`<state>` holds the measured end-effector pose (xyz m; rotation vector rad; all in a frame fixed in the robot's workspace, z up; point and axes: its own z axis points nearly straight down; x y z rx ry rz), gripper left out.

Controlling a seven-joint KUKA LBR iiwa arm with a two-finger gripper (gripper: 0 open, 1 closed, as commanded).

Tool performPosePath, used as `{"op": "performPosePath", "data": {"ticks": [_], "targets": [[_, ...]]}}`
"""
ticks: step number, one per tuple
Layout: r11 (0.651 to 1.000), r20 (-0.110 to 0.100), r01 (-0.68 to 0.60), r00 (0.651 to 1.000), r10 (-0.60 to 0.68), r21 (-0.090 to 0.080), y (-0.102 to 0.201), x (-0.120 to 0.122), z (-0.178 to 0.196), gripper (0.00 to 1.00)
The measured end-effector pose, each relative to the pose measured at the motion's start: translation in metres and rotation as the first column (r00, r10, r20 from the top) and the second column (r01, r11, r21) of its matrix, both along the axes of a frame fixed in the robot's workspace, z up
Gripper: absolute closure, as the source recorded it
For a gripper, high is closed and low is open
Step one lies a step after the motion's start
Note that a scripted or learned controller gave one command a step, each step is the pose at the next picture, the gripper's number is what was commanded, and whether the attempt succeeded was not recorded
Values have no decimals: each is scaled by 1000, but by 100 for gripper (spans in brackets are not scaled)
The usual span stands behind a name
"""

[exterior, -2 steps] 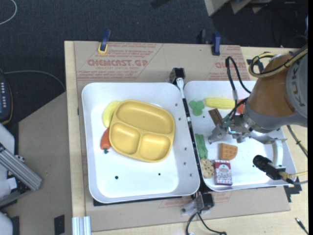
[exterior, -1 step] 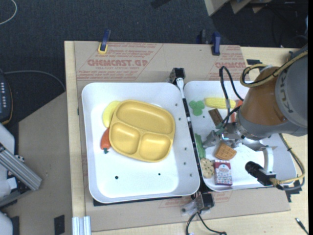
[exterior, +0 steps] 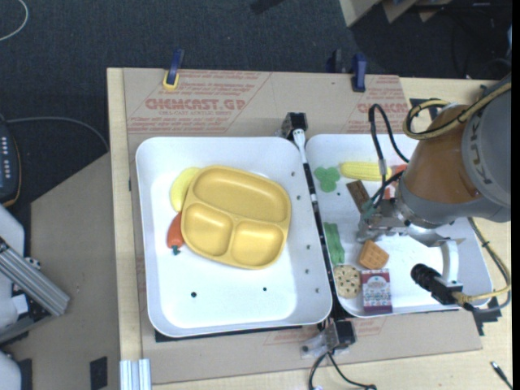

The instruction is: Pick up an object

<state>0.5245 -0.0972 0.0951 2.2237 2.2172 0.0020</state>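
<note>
My gripper (exterior: 371, 229) hangs low in the right bin (exterior: 479, 258), reaching in from the right. Just below its tip lies an orange-brown square cracker (exterior: 374, 256). A small brown block (exterior: 358, 193) sits just above and left of the gripper. Along the bin's top are a yellow corn cob (exterior: 359, 170) and a green leafy piece (exterior: 326, 178). A round speckled cookie (exterior: 347, 280) and a red box (exterior: 375, 290) lie at the bin's front. A green strip (exterior: 332, 243) runs along its left wall. Nothing shows clearly between the fingers.
The left bin (exterior: 162, 283) holds a yellow divided plate (exterior: 236, 216). A yellow piece (exterior: 183, 185) and a red-orange pepper (exterior: 175, 233) peek out from its left side. The arm's orange band (exterior: 443, 165) covers the right bin's upper right.
</note>
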Motion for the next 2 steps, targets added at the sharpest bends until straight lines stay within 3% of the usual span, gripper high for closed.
{"op": "performPosePath", "data": {"ticks": [2], "targets": [[1000, 5, -5, 1000, 5, -1, 8, 16, 115, 100]]}}
